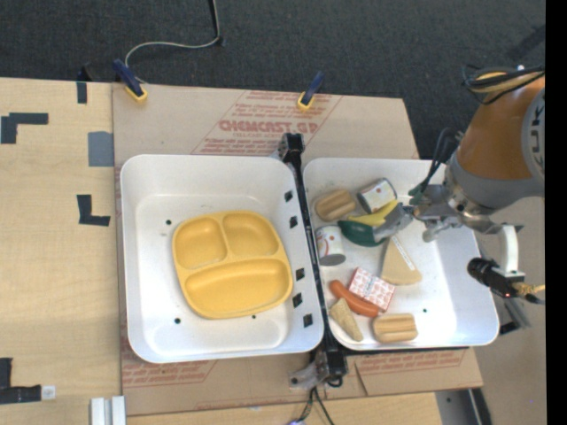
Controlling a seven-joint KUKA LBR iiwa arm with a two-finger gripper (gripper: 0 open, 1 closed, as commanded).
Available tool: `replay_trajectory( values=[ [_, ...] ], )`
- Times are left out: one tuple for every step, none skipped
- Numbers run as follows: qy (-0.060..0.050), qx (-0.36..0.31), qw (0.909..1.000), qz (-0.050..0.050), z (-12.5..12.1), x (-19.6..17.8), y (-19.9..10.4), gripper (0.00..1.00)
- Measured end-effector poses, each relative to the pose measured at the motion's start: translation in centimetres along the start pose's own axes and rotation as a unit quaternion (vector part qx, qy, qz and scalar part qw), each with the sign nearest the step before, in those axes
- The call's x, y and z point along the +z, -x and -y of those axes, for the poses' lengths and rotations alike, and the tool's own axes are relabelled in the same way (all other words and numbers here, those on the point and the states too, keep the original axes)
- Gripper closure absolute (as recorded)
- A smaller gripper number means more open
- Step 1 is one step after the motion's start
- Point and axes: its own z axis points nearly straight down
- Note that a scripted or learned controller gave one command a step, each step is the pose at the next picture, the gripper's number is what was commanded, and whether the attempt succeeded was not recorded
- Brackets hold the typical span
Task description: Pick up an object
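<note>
We judge this the reach step: our gripper point(400, 220) hangs low in the right bin point(469, 321), over the green and yellow toys point(368, 226) near its far edge. Whether it is open we cannot tell. Next comes a clean close and lift.

**Gripper down in the right bin**

The gripper point(400, 217) sits low among toy food, right over the green piece point(359, 232) and banana point(381, 211). Just below it, a cheese wedge point(399, 264); far left, the yellow divided plate point(232, 262).
</note>
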Motion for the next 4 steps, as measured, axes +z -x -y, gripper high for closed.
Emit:
replay_trajectory(
  values=[
    [0.004, 0.003, 1.0, 0.005, -0.9, 9.3, -2.2, 0.0],
    [0.003, 0.005, 0.9999, 0.009, -3.7, 10.9, -3.2, 0.0],
    [0.003, 0.004, 1.0, 0.006, -3.7, 9.9, -3.5, 1.0],
    [0.003, 0.006, 0.9999, 0.012, -3.6, 9.8, -2.8, 0.0]
  ],
)
